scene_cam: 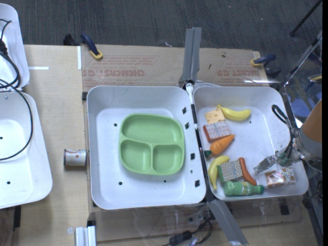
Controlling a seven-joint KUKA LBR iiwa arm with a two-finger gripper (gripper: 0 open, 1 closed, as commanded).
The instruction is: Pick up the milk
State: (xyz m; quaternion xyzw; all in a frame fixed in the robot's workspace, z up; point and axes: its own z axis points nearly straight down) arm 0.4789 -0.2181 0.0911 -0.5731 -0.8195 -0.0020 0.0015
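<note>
Apparently milk (281,177) just below fingers (270,162), in right bin (266,94).

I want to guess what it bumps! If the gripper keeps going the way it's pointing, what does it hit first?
The gripper points left and slightly down across the right bin. Going straight on, it would probably meet the orange-red sausage first, though height is hard to judge from above.

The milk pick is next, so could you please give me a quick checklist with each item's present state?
1. Milk carton in the right bin: ok, near its front right corner.
2. Claw close to the carton: ok, just to its upper left.
3. Carton between the claw's fingers: not ok.
4. Carton apart from the green bottle: ok.
5. Claw opening: cannot tell.
</note>
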